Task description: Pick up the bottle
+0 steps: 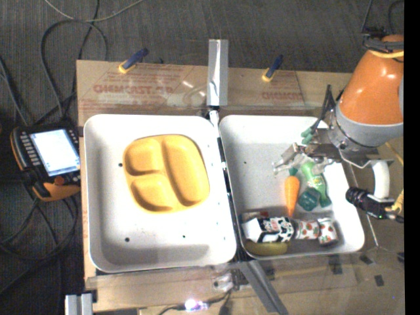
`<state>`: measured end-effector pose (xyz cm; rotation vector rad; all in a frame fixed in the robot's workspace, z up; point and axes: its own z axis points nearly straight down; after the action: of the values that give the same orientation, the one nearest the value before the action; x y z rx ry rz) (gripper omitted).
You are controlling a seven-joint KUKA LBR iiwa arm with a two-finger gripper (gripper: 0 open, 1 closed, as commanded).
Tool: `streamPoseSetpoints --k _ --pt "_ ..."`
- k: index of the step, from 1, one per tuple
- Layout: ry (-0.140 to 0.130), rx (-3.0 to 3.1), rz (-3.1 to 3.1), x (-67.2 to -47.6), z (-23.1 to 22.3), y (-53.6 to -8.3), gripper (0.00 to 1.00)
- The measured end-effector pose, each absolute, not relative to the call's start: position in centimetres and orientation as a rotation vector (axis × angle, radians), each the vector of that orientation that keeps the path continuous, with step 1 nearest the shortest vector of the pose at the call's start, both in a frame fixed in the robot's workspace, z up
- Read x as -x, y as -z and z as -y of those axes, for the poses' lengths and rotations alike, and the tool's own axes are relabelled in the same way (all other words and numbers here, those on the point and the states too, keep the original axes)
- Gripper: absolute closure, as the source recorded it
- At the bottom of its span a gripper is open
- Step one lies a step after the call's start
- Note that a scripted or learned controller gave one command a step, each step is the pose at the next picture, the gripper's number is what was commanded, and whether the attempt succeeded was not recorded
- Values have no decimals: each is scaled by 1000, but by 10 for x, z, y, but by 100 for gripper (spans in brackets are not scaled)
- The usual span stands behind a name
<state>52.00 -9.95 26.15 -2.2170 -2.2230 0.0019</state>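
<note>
Gripper (293, 161) finger state unreadable; lower squarely over green plastic bottle (310, 186) just right of orange carrot (291, 190), avoiding carrot.

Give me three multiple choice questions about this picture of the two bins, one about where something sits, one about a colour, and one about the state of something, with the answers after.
1. Where does the yellow tray lie?
A. in the left bin
B. in the right bin
C. on the floor

2. What colour is the carrot?
A. blue
B. orange
C. white

3. How does the green bottle stand in relation to the bin?
A. lying in the right bin, below the gripper
B. lifted clear above the bench
C. set on the yellow tray

Answers:
1. A: the tray fills the middle of the left bin.
2. B: it is orange, tapering toward the bin's near edge.
3. A: it rests on the bin floor beside the carrot.
</note>
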Motion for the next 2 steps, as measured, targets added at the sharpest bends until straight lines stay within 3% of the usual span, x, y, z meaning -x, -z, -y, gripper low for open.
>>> streamPoseSetpoints --k 1,2 --pt "-1 2476 1929 -544 169 -175 0" --pt "11 2521 1867 -577 208 -98 0"
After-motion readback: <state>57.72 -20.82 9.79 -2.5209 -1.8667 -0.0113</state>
